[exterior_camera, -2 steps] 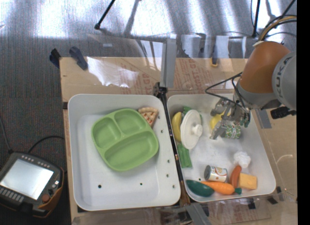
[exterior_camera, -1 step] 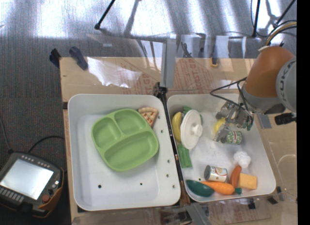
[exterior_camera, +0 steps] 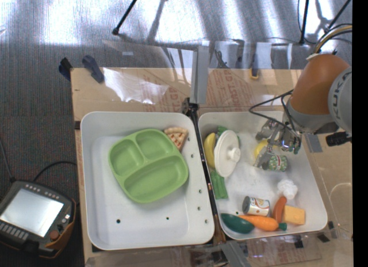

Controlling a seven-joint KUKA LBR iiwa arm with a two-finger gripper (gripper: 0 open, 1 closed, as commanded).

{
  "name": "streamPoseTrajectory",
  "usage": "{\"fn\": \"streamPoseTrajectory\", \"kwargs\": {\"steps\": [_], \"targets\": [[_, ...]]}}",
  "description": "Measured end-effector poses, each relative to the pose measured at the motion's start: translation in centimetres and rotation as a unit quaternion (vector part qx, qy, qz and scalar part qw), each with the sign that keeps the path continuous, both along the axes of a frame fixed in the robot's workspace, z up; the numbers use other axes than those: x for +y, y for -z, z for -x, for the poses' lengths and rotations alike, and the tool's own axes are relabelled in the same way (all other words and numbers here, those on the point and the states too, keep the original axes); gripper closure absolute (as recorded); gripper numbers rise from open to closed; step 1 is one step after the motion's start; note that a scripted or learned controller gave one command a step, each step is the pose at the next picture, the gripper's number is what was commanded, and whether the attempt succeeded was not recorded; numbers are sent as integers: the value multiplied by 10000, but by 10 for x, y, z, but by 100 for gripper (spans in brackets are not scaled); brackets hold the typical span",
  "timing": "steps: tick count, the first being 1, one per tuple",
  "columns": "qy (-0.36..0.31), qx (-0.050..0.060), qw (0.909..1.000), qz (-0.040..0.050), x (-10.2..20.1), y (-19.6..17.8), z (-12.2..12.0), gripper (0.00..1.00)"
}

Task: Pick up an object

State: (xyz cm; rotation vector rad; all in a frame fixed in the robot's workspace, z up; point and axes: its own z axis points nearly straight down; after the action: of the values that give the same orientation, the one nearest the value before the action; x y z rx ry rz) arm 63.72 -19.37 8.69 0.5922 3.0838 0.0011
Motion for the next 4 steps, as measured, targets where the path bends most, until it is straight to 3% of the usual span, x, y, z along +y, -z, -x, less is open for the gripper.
{"fn": "streamPoseTrajectory", "kwargs": {"steps": [1,2,3,4], "targets": [[-316,-9,9995,1,-13,-1,0,0],[-341,-25,9994,-2,-10,-9,-2,100],[-748,-45,9972,20,-19,-120,67,100],[-749,10,9972,-6,-18,-113,70,0]]}}
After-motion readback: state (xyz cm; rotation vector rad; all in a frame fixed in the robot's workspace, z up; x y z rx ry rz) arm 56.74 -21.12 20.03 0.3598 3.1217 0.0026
